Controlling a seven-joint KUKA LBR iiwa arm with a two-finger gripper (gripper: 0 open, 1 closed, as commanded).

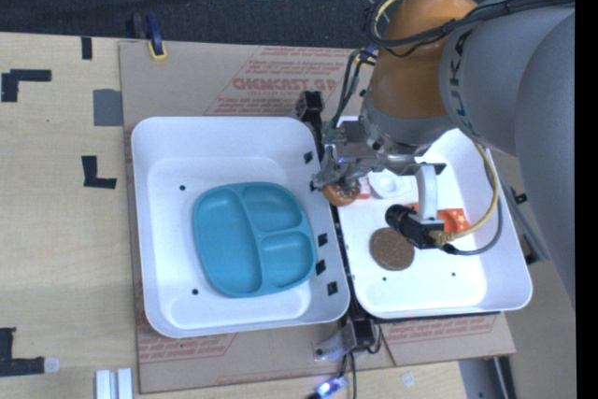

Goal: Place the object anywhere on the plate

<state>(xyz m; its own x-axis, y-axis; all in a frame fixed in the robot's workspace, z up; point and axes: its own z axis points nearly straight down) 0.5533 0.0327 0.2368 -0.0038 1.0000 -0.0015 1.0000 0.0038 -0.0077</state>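
Note:
A blue divided plate (254, 236) lies in the left white bin (163, 154). My gripper (336, 182) hangs over the left edge of the right bin (486, 280), close to the wall between the two bins. It is shut on a small brown and orange object (342, 193) that sticks out just below its fingertips. The gripper is to the right of the plate and apart from it.
In the right bin lie a round brown disc (391, 250), a small orange piece (455, 220) and a small white item (383, 187). The arm's grey and orange body covers the bin's far side. Cardboard (271, 75) lies under both bins.

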